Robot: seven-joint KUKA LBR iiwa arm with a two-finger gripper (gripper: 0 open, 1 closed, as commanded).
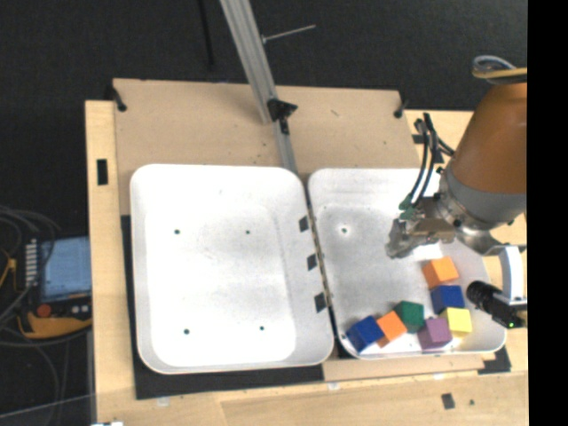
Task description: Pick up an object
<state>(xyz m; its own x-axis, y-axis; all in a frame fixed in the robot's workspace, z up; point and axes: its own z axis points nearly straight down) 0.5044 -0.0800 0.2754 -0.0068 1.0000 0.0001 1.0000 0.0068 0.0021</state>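
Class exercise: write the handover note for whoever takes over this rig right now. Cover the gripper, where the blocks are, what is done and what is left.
Gripper: low over the right bin, above its bare floor; nothing seen in it.
Blocks: all in the right bin's near right corner: two orange, two blue, yellow, green, purple.
Done: no pick visible.
Left: choose a block, grasp it, lift it.

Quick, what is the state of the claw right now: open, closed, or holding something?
Claw: cannot be told; it sits over the right bin, above the blocks.
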